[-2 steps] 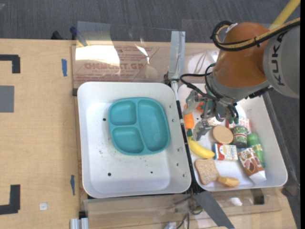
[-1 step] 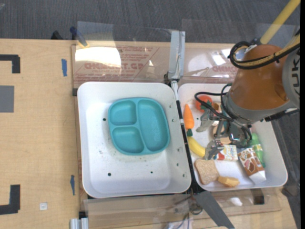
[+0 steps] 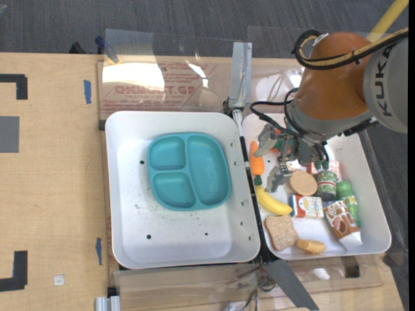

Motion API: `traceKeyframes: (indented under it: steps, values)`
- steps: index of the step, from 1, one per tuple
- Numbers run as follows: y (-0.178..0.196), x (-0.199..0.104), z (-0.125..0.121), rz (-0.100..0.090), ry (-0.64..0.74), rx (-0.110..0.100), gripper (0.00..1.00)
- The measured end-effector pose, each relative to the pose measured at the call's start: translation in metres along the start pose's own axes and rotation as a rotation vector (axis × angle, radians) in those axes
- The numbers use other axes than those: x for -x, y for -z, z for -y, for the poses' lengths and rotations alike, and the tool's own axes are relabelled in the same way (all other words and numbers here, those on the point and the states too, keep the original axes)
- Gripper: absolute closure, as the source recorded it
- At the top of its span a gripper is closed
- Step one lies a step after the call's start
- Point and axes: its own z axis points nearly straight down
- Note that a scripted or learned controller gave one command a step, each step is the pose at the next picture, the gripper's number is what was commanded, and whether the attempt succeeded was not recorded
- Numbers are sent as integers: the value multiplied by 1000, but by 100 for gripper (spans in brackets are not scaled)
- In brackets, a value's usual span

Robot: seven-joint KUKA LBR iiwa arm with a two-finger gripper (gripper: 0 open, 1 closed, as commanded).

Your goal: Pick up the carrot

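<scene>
1. Near edge of the right bin [image 3: 379,238]: bread slice [image 3: 281,230] (matte, porous look), a small cheese-like wedge [image 3: 310,245], glossy printed cartons [image 3: 342,222]; all light toy food, packed close.
2. Banana [image 3: 272,203], smooth curved yellow, lies just nearer than the carrot; a round tan cookie-like disc [image 3: 303,184] sits beside the gripper.
3. Carrot [image 3: 257,164]: small orange taper with a green top, lying against the right bin's left wall, next to the divider; nothing pinches it.
4. Gripper [image 3: 280,172] hangs low just right of the carrot, fingers parted somewhat, nothing between them (the linkage clutters the view, so the opening is roughly judged).
5. Step in hand, my read: line up over the carrot; shift toward the wall, close across its narrow width, keep clear of the banana; the slick rounded body may roll or slip against the wall.
6. Left bin [image 3: 130,238]: teal three-compartment plate [image 3: 189,171], smooth plastic; wood-look worktop [image 3: 45,173] beyond.
</scene>
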Motion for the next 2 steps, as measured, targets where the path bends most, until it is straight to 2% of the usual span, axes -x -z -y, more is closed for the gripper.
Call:
traceKeyframes:
  steps: [1, 2]
  values:
    - [0, -76, 21, -6, -187, 0, 0]
    - [0, -25, 3, -1, -146, 0, 0]
